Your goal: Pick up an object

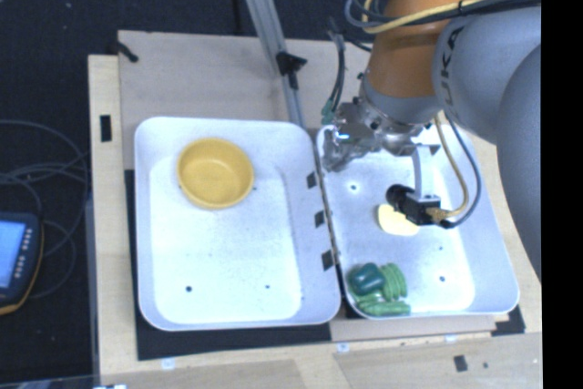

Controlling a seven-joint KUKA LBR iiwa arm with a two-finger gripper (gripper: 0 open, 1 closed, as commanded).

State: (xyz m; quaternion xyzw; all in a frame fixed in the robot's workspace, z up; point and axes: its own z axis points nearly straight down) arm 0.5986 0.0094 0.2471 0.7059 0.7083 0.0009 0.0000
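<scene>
The gripper [335,147] hangs over the back left corner of the right bin [455,269], close to the wall it shares with the left bin [228,273]. How wide it stands cannot be told. A pale yellow piece [392,222] lies mid-bin, near the gripper but apart from it. A green thing [378,284] sits in the front left corner, farther off. A yellow bowl [216,171] lies in the left bin.
</scene>
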